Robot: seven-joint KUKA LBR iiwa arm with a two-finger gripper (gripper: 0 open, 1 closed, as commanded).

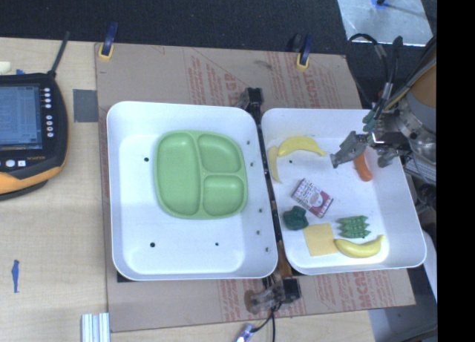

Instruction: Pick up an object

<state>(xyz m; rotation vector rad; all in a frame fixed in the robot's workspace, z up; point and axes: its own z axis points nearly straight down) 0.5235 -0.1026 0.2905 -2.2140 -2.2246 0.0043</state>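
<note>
Over the right bin (pixel 415 222), near its upper right part, the gripper (pixel 365 153) is seen with its jaws spread wide apart, one dark finger reaching left and the other to the right. Nothing is held between them. An orange carrot-like piece (pixel 363 168) lies in the bin just below the gap of the jaws; whether it is touched cannot be told. The arm is reached in from the right edge, with cables running up from the wrist.

In the same bin a yellow banana (pixel 297 145) is seen at the upper left, a red packet (pixel 312 196) near the middle, and a dark green piece (pixel 295 218), a yellow block (pixel 319 239), a green bundle (pixel 353 225) and a second banana (pixel 359 247) along the lower part. A green divided plate (pixel 200 174) is held in the left bin (pixel 126 244) on the desk (pixel 44 251).
</note>
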